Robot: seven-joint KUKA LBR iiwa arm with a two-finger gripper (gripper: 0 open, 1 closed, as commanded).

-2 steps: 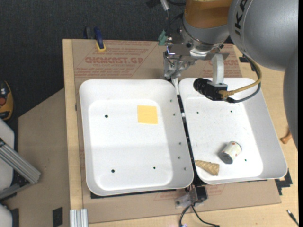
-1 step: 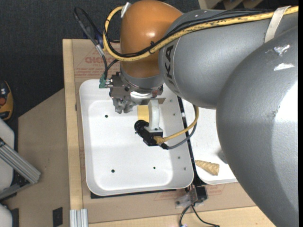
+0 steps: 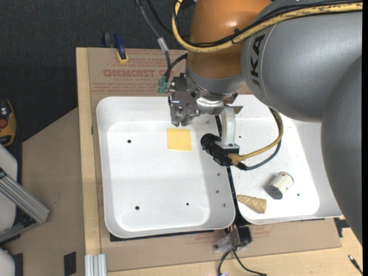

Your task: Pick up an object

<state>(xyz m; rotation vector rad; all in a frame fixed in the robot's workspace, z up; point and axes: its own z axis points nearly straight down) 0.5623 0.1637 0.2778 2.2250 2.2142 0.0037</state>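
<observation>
A flat yellow square (image 3: pixel 179 139) lies in the left bin (image 3: pixel 115 171), toward its back right. My gripper (image 3: pixel 183 118) hangs just above the square's far edge, under the orange band of the arm. In the right bin (image 3: pixel 305 203) lie a small white cylinder with a dark end (image 3: pixel 280 184) and a tan cone-shaped piece (image 3: pixel 253 202) near the front.
The big grey arm covers the upper right of the view and part of the right bin. A black cable with a yellow hose (image 3: pixel 253 154) runs down over the rim between the bins. A blue clamp (image 3: pixel 121 46) sits at the board's back edge.
</observation>
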